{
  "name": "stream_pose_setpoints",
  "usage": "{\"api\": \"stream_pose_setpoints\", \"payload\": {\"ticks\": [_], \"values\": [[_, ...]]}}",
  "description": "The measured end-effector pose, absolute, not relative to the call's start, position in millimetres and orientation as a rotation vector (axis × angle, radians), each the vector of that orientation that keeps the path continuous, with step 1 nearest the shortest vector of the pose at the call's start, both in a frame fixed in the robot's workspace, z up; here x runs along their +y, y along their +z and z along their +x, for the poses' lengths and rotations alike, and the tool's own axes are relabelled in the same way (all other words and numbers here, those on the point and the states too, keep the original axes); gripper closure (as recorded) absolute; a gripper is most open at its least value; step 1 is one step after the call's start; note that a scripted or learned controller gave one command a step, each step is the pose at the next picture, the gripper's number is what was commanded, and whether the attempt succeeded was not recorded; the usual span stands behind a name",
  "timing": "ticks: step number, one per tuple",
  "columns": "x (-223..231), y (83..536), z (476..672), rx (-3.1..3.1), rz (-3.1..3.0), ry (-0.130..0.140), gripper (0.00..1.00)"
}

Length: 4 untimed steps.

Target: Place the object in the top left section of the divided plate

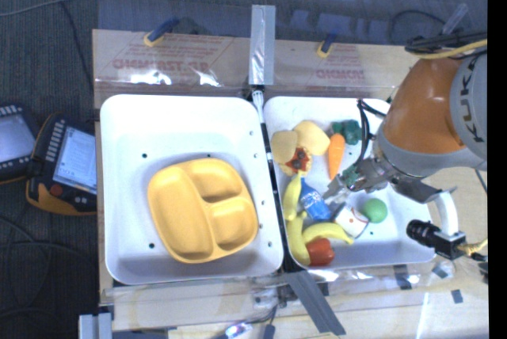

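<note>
A: Bench [111,52] sits on grey carpet, two white bins side by side. Left bin [127,131]: yellow divided plate [204,207], nothing in its sections.

B: Right bin [396,246]?

A: Toy food piled at its left wall: bananas [299,228], carrot [336,155], green ball [374,210], blue object [314,207].

B: Claw?

A: Claw [342,188] is low over that pile, beside the blue object. Can't tell how far open or whether it holds anything.

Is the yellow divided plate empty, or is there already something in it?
Empty. The yellow plate in the left bin shows bare sections.
</note>
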State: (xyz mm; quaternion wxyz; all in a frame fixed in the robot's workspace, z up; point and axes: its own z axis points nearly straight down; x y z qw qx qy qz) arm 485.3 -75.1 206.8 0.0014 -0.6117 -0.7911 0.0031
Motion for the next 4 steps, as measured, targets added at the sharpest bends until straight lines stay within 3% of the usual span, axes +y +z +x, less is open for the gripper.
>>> {"api": "stream_pose_setpoints", "payload": {"ticks": [1, 2, 3, 4], "values": [[-81, 313, 512.3, -2.407, -2.022, 0.008, 1.0], [-75, 188, 483.8, -2.379, -2.042, 0.006, 1.0], [-16, 181, 515.0, -2.507, -1.887, 0.008, 1.0], [33, 180, 583.8, -2.382, -2.044, 0.01, 1.0]]}}
